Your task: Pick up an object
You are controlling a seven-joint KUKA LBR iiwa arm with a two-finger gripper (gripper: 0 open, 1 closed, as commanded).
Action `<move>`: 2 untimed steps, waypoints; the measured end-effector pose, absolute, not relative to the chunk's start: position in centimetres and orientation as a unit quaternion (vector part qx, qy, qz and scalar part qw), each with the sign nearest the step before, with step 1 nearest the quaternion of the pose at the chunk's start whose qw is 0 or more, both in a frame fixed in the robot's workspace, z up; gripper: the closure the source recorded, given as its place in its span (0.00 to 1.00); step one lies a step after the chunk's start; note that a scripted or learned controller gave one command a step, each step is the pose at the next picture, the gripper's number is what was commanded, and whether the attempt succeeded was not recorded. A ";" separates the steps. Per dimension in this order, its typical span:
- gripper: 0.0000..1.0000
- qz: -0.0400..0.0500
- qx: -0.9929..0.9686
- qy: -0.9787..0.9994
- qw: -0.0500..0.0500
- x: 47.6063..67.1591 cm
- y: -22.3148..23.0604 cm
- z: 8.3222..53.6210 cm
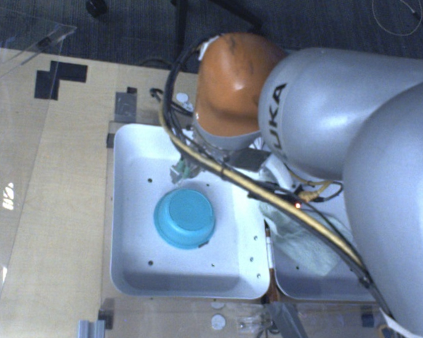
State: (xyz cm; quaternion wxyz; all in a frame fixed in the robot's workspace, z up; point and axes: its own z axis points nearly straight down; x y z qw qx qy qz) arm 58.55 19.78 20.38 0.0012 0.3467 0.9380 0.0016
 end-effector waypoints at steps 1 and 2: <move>1.00 0.009 0.218 0.976 0.011 58.9 16.2 13.6; 1.00 0.014 0.151 0.988 0.025 58.4 15.7 13.3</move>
